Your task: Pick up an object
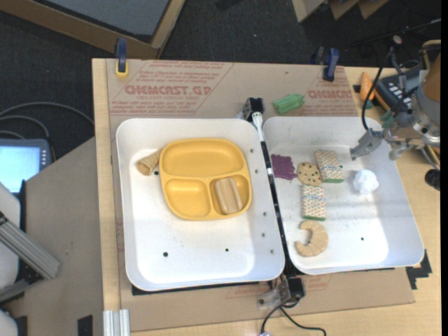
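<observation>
**Claw at the right bin's far right edge**

You have the claw (378, 144) hanging over the right bin's (392, 250) far right edge; whether it is released or clenched, you cannot tell. Near it lies a white crumpled object (365, 181). Toward that bin's left side sit 2 patterned blocks (329, 165), a cookie (307, 173), a purple piece (282, 166) and a curved pastry (313, 239). The left bin (196, 264) carries a yellow tray (203, 159).

The gripper (378, 144) hangs over the right bin (392, 250) toward two o'clock, near a white crumpled lump (365, 181). A cookie (308, 173), two patterned wafers (329, 165) and a crescent pastry (312, 239) lie mid-bin. The left bin (140, 243) holds a yellow divided tray (203, 161) (bread roll (226, 194) in one compartment).
</observation>
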{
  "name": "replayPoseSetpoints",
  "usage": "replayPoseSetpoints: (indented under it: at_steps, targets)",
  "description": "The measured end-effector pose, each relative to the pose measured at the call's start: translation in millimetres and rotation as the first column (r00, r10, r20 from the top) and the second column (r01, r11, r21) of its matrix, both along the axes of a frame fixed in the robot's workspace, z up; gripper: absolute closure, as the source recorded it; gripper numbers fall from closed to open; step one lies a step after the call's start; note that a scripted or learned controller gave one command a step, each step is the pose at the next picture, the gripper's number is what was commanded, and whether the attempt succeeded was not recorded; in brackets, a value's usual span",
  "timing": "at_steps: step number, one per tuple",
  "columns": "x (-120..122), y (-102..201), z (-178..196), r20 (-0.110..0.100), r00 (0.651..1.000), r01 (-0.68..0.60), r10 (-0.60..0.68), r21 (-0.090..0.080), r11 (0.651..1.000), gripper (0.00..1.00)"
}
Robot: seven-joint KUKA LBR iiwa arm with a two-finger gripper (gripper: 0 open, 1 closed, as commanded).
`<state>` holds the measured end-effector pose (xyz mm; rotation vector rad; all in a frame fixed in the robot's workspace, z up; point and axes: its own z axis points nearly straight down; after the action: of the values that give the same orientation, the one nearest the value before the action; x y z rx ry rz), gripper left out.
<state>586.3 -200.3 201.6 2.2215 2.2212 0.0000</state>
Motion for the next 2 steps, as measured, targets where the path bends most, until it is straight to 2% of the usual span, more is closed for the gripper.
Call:
replayPoseSetpoints:
  at_steps: [1, 2]
  targets:
    - [40.6, 12.2, -119.7, 0.003, 1.000, -0.001, 0.001, 0.001, 1.000, 0.00]
    - [-26.5, 23.2, -117.0, -0.006, 1.000, 0.001, -0.001, 0.003, 1.000, 0.00]
